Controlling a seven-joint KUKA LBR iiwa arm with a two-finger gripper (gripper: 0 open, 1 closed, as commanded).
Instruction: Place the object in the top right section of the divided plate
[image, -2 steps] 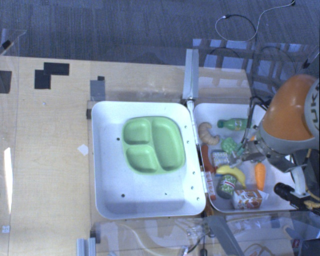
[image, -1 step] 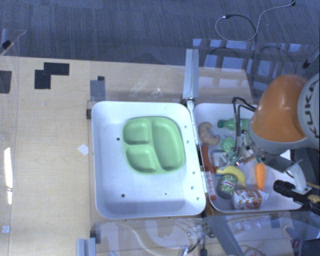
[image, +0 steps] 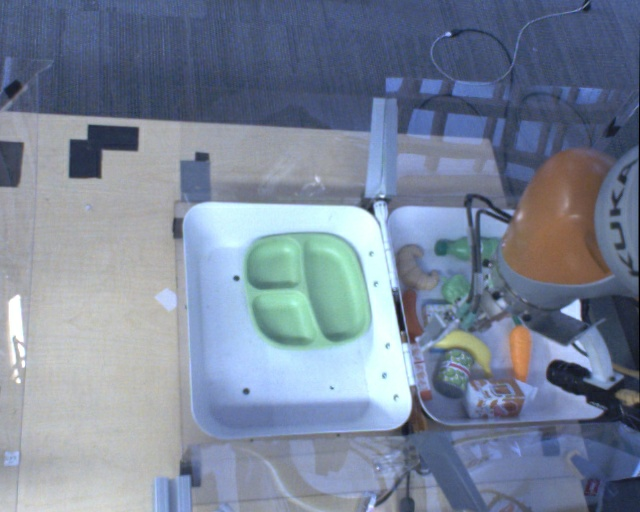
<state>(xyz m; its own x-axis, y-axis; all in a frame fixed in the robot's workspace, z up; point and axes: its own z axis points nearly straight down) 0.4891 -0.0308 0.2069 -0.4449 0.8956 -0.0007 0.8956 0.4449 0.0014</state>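
Your gripper (image: 470, 312) hangs right of the green plate (image: 306, 288), just above the banana (image: 466, 347). You cannot tell its state.

Robotics lab, wooden bench (image: 90, 330), two white bins (image: 215, 400), loose cables (image: 480, 40), grey carpet (image: 200, 60)

Two white bins (image: 215, 300) sit side by side. The left one holds one green divided plate (image: 305, 288). The right one holds one banana (image: 467, 346), one carrot (image: 520, 351), one green bottle (image: 462, 247), one small carton (image: 496, 399) and one can (image: 453, 373).
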